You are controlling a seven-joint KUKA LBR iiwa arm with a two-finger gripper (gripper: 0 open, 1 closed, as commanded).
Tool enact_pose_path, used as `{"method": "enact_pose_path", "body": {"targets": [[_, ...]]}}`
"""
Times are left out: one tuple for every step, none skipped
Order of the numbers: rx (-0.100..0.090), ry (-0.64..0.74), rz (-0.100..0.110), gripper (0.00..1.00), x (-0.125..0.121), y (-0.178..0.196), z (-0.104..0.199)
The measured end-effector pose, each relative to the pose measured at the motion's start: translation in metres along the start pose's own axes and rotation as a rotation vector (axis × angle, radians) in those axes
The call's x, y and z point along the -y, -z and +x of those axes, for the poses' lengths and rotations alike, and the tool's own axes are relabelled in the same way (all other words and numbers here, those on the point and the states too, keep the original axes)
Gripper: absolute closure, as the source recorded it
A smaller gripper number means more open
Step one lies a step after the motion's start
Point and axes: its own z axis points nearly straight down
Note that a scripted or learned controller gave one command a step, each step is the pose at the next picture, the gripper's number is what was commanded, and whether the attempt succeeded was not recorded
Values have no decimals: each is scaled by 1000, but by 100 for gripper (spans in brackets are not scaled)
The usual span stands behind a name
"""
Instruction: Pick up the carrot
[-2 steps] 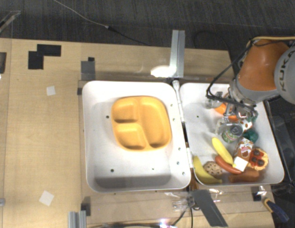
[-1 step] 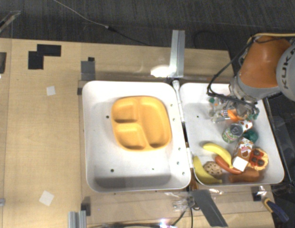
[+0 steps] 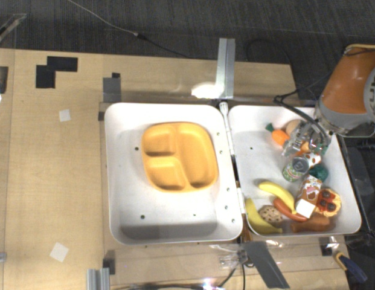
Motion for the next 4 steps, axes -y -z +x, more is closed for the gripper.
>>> {"method": "enact_pose_path", "body": {"targets": [[0, 1, 0, 0, -1, 0, 0], [-14, -82, 11, 0, -26, -21, 4], [-41, -242, 33, 0, -47, -20, -8], [-35, -227, 43, 0, -53, -22, -8]]}}
